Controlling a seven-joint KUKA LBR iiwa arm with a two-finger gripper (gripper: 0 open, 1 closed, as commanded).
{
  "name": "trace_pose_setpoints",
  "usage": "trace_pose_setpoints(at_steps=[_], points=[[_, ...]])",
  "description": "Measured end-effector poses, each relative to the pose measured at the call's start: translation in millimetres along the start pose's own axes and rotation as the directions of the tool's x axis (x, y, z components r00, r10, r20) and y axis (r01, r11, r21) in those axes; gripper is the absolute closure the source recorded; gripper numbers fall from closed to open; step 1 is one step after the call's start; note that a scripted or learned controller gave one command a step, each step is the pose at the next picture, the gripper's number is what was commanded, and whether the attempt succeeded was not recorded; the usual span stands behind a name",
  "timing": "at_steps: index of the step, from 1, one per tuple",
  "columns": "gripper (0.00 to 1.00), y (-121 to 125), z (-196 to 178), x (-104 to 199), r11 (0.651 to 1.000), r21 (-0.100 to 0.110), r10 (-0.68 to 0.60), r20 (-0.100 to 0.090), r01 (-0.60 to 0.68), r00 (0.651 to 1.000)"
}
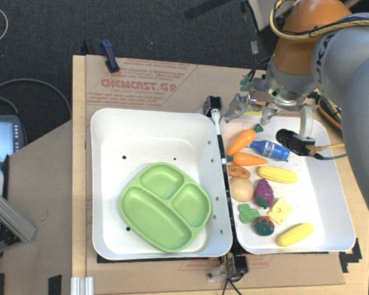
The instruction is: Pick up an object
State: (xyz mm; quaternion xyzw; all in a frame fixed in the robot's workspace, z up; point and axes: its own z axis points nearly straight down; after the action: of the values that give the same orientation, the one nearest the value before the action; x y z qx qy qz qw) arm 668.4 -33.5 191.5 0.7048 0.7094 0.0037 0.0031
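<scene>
Two shallow white bins sit side by side on the bench, and you're looking down on them at a slant. The view-left bin (100,170) holds a green divided plate (165,205) w/ 3 compartments, lying flat toward the near end. The view-right bin (339,201) holds the toy food, i.e. your pick candidates.

The gripper (249,115) hangs over the far end of the view-right bin, close to the wall btwn the bins. Its jaws look spread apart w/ nothing btwn them, so you've no grasp on anything.

Just nearer than the gripper lies the upper carrot (241,142), tilted, its far end toward the gripper. Whether they touch, can't tell. The lower carrot (250,159) lies just beside it, and the blue bottle (271,149) sits just to the view-right of both.

Nearer the camera you get:
- a yellow corn cob (277,174) beside the lower carrot
- a brown ring-shaped piece (237,172) by the dividing wall
- a beige round piece (242,190) touching the purple eggplant (264,193)
- a cheese wedge (280,212)
- a green piece (249,212)
- a red-and-green round piece (265,226)
- a second yellow cob (294,234) nearest you

Under the bins is a cardboard sheet (138,80) w/ red print, w/ a blue clamp (109,55) at its far edge.
</scene>
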Motion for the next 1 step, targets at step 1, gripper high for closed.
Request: trace_pose_setpoints(at_steps=[1], points=[[0.00, 2.3, -192.2, 46.3, 1.000, -0.013, 0.000, 0.000, 0.000, 1.000]])
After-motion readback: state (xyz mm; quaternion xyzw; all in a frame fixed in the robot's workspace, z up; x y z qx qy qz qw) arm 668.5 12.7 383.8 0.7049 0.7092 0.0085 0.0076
